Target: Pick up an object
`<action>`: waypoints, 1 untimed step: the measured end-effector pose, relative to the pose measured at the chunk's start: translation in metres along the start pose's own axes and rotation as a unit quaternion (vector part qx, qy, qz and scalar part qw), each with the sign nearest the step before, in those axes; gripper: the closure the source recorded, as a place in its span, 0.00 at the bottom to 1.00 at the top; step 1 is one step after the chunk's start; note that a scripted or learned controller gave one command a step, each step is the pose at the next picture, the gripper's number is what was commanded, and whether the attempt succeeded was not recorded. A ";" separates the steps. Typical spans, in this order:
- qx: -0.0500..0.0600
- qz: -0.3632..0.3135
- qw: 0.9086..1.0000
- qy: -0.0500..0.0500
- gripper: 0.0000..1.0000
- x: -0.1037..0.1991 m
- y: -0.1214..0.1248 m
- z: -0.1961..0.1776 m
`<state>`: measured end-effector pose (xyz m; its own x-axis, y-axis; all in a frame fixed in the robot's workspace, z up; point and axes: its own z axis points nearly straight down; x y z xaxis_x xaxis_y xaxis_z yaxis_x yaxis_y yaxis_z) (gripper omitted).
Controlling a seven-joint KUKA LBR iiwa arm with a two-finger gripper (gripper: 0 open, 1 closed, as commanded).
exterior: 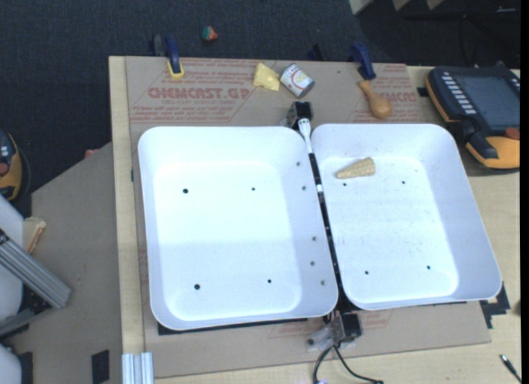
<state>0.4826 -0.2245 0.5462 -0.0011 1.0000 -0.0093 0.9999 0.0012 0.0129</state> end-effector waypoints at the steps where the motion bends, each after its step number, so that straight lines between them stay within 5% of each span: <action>1: 0.001 0.000 1.000 0.000 0.00 0.000 0.000 0.001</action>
